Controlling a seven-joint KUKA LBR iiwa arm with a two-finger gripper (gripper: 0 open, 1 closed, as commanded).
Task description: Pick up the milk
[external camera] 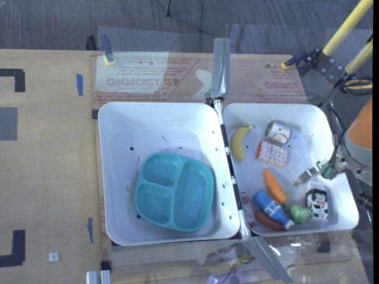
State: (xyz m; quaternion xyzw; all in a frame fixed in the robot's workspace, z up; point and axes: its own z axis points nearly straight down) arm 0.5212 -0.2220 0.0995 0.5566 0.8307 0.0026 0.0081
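Observation:
The milk [318, 204] is a small carton with black and white cow patches, lying near the front right corner of the right bin [308, 112]. My gripper [307, 176] hangs over the right side of that bin. In the view it is a short way above and slightly left of the milk, and nothing shows in its grasp. The arm comes in from the right edge, with its orange band [362, 130] above the wrist.
The right bin also holds a banana [240, 142], a small can [278, 132], a red-and-white box [272, 154], a carrot [274, 186], a blue bottle [272, 208], a red sausage [269, 221] and a green item [300, 213] touching the milk. A teal divided plate [175, 191] lies in the left bin [118, 135].

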